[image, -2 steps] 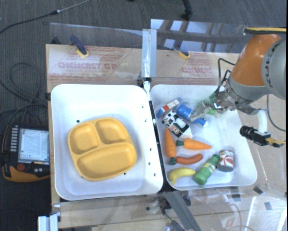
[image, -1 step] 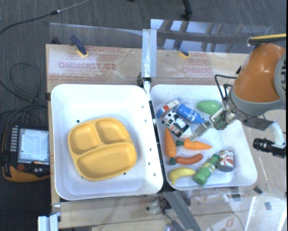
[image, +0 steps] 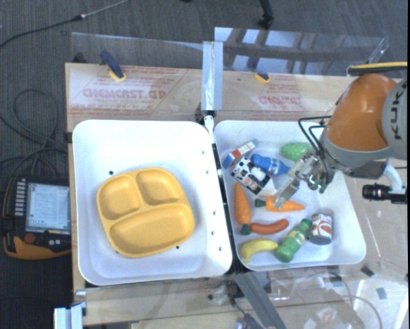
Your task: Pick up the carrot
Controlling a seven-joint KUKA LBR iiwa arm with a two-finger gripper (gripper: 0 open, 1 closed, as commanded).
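Can't tell if end effector (image: 287, 196) is spread or pinching — sits right over small carrot (image: 286, 205), centre-right of frame. Could snag red pepper (image: 269, 226) just below.

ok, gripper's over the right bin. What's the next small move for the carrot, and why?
Probably a short descent onto the small carrot. The gripper sits right over it in the right bin, with no carrot between its fingers. A larger carrot lies further left beside a red chili pepper, so the near one looks like the easier target.
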